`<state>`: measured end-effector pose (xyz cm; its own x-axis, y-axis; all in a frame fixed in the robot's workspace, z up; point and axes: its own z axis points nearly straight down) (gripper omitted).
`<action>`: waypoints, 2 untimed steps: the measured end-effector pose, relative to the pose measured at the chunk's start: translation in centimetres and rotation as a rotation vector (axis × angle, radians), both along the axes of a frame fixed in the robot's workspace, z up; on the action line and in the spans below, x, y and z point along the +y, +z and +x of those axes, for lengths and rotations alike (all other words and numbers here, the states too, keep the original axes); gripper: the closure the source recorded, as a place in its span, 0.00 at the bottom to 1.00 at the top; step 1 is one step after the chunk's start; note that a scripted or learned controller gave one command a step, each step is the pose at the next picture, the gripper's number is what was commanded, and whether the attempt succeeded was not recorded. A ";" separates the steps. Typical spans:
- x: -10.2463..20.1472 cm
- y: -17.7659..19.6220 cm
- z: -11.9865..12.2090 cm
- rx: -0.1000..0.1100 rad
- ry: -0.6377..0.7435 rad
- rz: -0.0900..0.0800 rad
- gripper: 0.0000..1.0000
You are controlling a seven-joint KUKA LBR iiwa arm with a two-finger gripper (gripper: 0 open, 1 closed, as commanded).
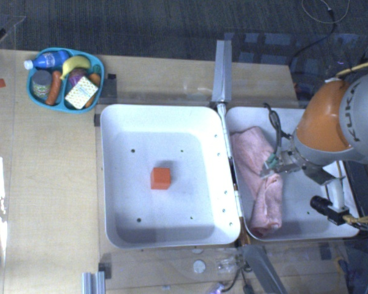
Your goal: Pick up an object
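Arm (340,118): reached in from right, bent over right bin (297,228) | gripper (275,164): lowered onto pink cloth (260,185), grip undeterminable | orange block (161,178): left bin (110,164), centre | cloth partly hidden by arm

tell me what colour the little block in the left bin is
Orange; the block shows best in the camera view.

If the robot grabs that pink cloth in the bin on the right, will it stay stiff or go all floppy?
Probably floppy. The pink cloth lies bunched and folded in the right bin, so it would likely droop on both sides of the gripper. It looks soft and light, unlikely to roll. A pinch might lift just one fold.
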<state>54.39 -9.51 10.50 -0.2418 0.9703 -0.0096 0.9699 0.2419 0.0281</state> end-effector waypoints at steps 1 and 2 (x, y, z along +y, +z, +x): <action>-0.3 7.1 -5.5 0.021 0.106 -0.001 1.00; -0.3 7.1 -5.5 0.021 0.106 0.000 0.00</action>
<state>48.91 -9.85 17.57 -0.3431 0.9393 -0.0037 0.9393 0.3431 0.0080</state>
